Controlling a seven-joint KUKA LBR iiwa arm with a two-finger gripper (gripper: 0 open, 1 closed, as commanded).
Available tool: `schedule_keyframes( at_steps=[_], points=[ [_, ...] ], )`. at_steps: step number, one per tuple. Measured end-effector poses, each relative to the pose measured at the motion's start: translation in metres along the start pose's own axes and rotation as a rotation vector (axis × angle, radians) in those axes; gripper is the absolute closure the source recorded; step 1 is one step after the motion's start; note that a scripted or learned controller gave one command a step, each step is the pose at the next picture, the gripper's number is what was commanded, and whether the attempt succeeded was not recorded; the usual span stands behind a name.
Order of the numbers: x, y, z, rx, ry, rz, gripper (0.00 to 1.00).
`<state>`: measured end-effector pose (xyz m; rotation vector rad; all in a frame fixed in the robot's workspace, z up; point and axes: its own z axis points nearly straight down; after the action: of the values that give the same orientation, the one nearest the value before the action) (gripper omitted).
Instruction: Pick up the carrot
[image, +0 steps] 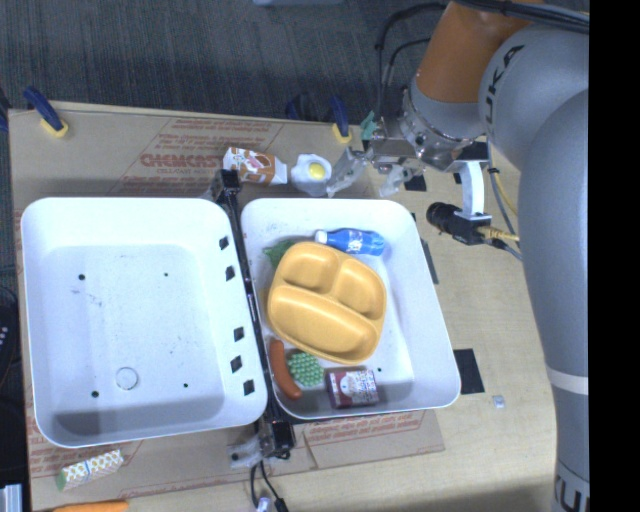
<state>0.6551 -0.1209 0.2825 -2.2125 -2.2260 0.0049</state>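
Nothing was done yet: the carrot (280, 369) lay in the right bin (432, 340) by its left wall (half tucked under the yellow tray (327, 301)), while the gripper (372, 170) hung above the far rim, finger state not discernible.

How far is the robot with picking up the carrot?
Nothing looks done yet. The carrot lies in the right bin, at its left wall, partly under the yellow divided plate. The gripper is above the bin's far rim. Reaching, grasping and lifting remain.
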Motion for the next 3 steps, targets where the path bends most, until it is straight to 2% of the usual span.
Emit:
schedule_keyframes(
  at_steps=[1,2,3],
  points=[
    [-0.007,-0.119,0.083,0.003,0.001,0.220,0.00],
    [-0.040,-0.073,0.188,-0.009,-0.001,0.138,0.00],
    [-0.039,-0.070,0.176,-0.012,0.000,0.133,1.00]
  ],
)
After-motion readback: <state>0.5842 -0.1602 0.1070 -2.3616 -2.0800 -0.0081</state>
